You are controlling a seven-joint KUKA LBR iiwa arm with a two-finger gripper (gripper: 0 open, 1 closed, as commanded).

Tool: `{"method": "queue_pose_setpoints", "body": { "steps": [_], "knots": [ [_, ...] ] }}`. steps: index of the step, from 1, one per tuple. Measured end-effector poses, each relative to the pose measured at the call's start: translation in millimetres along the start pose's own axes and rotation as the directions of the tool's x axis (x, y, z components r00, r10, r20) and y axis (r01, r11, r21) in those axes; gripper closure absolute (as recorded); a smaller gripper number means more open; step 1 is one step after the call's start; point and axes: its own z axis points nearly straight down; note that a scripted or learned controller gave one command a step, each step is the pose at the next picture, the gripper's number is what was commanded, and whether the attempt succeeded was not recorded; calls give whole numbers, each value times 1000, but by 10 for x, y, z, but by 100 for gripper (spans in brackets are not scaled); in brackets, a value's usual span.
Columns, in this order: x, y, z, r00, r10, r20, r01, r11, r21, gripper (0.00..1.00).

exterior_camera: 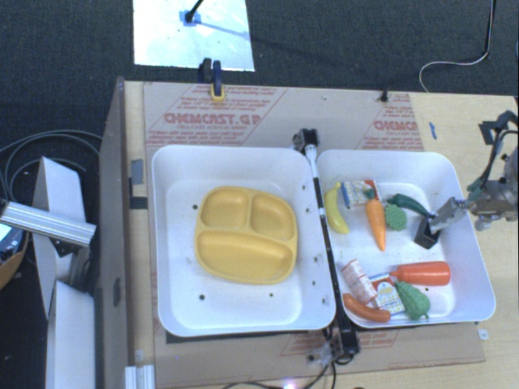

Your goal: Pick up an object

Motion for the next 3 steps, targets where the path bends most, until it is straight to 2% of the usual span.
{"method": "queue_pose_setpoints", "body": {
  "steps": [1,2,3],
  "knots": [
    [582,1097,637,1000,-1,-1,1,1000,0,0],
    [510,1183,1768,1000,2,0,-2,1000,-1,0],
    [510,1189,1676,1000,1,0,-1,1000,-2,100]
  ]
}}
